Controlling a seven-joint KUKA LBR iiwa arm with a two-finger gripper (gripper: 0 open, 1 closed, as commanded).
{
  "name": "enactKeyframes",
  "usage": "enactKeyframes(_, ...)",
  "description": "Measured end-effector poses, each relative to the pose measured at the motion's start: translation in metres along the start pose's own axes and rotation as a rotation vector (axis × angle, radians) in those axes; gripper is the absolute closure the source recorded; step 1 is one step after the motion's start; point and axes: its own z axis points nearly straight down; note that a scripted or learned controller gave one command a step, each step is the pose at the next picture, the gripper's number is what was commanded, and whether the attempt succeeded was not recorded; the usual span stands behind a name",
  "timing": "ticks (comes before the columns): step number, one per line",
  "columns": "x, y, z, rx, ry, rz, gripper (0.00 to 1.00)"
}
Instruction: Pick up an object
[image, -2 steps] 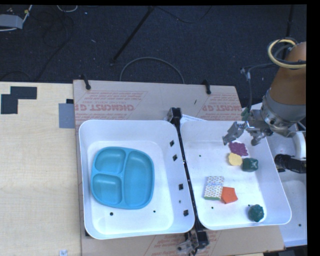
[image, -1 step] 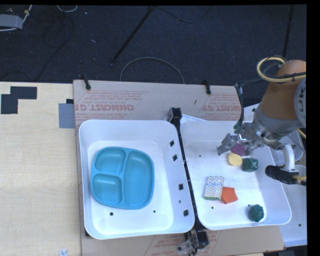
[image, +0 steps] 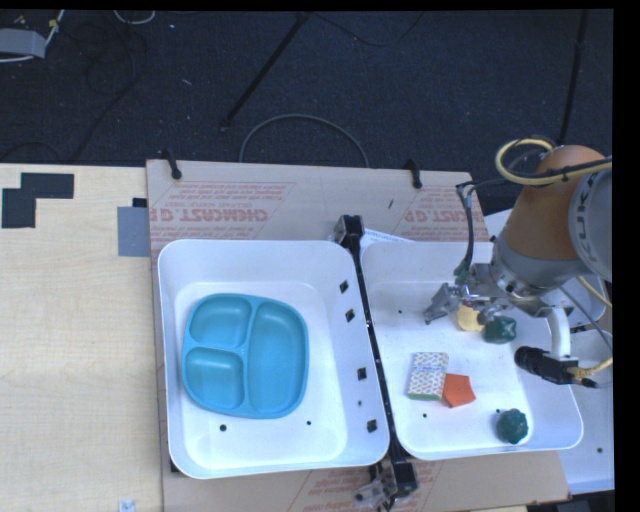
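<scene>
Low over the right-hand white bin (image: 400, 262) sits the end effector (image: 468, 303), its grey metal parts reaching toward a small yellow rounded object (image: 468, 319) that lies touching or just under it. Whether anything is pinched there, or how wide the end effector stands, I cannot tell: the tips blur into the object and the wrist above.

Taking that yellow piece as our landmark: a small dark green lump (image: 499, 329) sits just beside it on the side toward the arm, nearly touching. Nearer the camera lie a patterned pale card-like packet (image: 428, 375) and an orange block (image: 458, 390), the two touching each other. Further on, near the bin's front corner, rests a dark teal ball-like object (image: 513, 425). Well apart, across the black divider in the other bin, a light blue plastic compartment plate (image: 245, 354) lies flat.

My read: this is the closing-in stage of the grasp. To do it well, centre squarely over the yellow piece so the green neighbour is not caught alongside, settle fully down before squeezing, then lift straight up; a rounded thing may squirt out sideways.
</scene>
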Motion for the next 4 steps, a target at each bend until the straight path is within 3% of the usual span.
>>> enactKeyframes(1,0.001,-0.001,0.054,-0.001,0.000,0.000,0.00)
enactKeyframes(2,0.000,-0.001,0.041,-0.001,0.000,0.004,1.00)
enactKeyframes(4,-0.010,0.010,-0.077,-0.011,-0.003,0.000,1.00)
